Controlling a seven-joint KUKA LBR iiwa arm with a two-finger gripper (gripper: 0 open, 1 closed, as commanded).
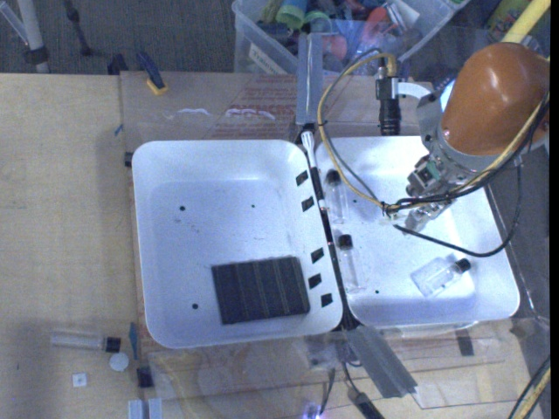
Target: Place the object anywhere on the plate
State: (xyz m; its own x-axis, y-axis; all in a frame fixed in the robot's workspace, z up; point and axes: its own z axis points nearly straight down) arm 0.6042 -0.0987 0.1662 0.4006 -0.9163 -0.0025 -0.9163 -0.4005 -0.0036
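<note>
The gripper (417, 216) hangs over the right bin (489, 308), above the clear bottle (439, 275); its opening cannot be told. The dark plate (260, 289) lies in the left bin (153, 234).

No legible text, brand or nr anywhere. Faint reddish print on the clear sheet (262, 112) behind the left bin (148, 234) is too blurred to read; pale label on the clear tub (262, 24) of toys likewise unreadable
</note>
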